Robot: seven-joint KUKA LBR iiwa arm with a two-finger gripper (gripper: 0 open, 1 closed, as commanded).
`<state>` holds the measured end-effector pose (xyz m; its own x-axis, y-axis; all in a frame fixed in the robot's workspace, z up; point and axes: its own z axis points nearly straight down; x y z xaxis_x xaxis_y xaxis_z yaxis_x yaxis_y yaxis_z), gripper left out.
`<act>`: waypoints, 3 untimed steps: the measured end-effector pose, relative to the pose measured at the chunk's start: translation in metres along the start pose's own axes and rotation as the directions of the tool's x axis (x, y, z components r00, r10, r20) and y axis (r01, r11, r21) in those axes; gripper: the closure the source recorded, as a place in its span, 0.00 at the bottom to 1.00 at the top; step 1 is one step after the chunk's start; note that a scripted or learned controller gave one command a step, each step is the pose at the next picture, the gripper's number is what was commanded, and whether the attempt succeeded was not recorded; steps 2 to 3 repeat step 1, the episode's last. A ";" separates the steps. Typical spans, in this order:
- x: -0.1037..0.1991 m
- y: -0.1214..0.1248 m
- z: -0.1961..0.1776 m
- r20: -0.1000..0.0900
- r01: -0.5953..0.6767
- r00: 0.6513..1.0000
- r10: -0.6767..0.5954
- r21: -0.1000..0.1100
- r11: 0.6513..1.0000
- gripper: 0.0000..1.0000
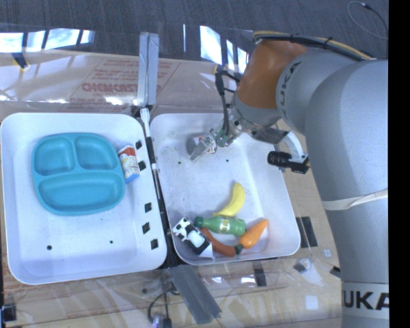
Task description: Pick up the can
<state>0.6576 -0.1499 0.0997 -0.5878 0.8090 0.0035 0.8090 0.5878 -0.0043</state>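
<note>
So the can (128, 162) is sitting in the left bin (14, 203), tipped on its side right up against the right edge of a blue divided plate (78, 171), close to the wall between the two bins. It's small, white with a red patch and a bluish end. Nothing is touching it apart from the plate.

The gripper (199, 146) is over in the right bin (277, 203) instead, hanging near the upper left part of that bin, well apart from the can with the divider wall between them. Its metal tips look slightly apart with nothing between them, though it's a small shiny blob at this angle, so I wouldn't swear to it. The grey arm (328, 115) with its orange band (266, 74) comes in from the right and covers the bin's far corner.

Down at the near end of the right bin there's a pile of toys: a banana (234, 200), a green bottle (222, 225), a carrot (254, 232), and a little black and white thing (184, 229) I can't make out properly.
</note>
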 end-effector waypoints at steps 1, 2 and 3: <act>0.055 0.039 -0.091 0.002 -0.151 0.988 0.151 -0.003 0.988 1.00; 0.055 0.039 -0.091 0.002 -0.151 0.988 0.151 -0.003 0.988 1.00; 0.055 0.039 -0.091 0.002 -0.151 0.988 0.151 -0.003 0.988 1.00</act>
